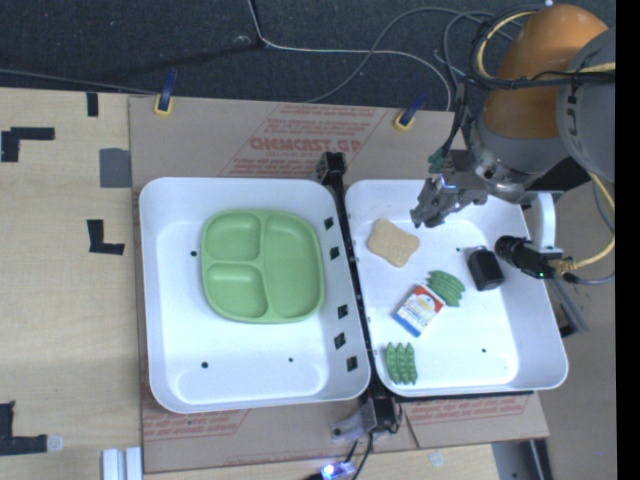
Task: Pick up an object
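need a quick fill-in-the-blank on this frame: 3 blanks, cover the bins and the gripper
1. The divided plate in the view's left bin is ____ in colour.
2. The gripper hangs over the view's ____ bin, near the tan bread-like piece.
3. Along with the small packet, the bin under the gripper holds ____ green things.

Missing words: green; right; two.

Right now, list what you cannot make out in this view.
Camera view:
Packet: print too small and blurred to read.
Arm: cut off by the picture's right edge.
Right bin: floor under the gripper is hidden by it.
Green bundle near the bin's front wall: too small to name.
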You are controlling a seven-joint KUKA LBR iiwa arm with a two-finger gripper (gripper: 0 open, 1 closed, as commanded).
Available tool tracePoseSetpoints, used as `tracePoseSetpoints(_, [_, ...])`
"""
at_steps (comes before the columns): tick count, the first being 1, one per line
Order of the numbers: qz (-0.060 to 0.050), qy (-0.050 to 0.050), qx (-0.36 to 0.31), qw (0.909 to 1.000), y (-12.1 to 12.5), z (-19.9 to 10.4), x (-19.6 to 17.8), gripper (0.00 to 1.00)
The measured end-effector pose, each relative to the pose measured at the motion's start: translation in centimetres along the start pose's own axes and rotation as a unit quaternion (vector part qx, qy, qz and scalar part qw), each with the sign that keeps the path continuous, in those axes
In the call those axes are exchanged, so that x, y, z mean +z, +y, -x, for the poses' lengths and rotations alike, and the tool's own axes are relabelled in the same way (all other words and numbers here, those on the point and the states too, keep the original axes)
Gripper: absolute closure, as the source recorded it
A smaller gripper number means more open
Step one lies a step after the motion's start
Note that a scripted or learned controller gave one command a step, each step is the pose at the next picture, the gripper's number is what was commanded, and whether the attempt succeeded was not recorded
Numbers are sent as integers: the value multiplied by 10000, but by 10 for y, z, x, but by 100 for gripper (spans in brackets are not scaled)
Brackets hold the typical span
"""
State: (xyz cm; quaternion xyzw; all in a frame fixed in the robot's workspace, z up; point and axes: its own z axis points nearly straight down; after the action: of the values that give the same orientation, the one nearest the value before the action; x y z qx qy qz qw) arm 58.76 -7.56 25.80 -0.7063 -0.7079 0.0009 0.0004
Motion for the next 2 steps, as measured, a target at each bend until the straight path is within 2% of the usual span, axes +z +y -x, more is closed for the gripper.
tracePoseSetpoints(2, [-4,0,-1,10000,-2,-93,28,100])
